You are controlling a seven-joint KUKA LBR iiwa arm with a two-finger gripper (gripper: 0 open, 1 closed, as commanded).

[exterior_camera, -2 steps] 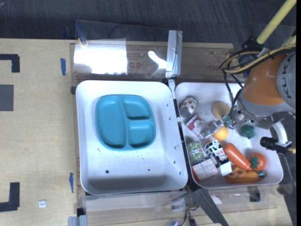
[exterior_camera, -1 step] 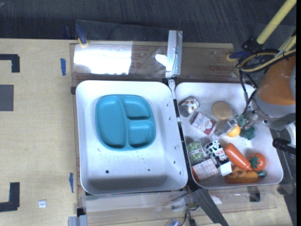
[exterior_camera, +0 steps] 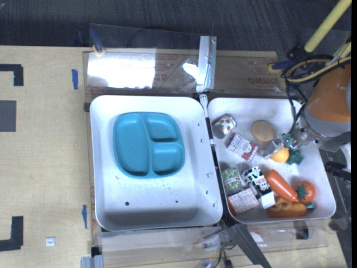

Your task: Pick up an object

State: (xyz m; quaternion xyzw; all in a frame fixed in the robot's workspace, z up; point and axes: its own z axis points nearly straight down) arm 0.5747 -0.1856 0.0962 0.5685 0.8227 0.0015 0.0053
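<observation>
The grey arm with its orange band reaches in from the right, its two-finger gripper (exterior_camera: 291, 143) low over the right white bin (exterior_camera: 326, 205), just beside a small yellow lemon-like toy (exterior_camera: 280, 154); whether it is spread or closed I cannot tell, so this looks like the approach before a grasp. The next move calls for a clean descent onto that toy, which sits crowded by a round tan disc (exterior_camera: 263, 130), a red-and-white carton (exterior_camera: 241, 146) and an orange plastic carrot (exterior_camera: 280, 185). The left white bin (exterior_camera: 106, 205) bears a blue divided tray (exterior_camera: 149, 144), well apart.
</observation>
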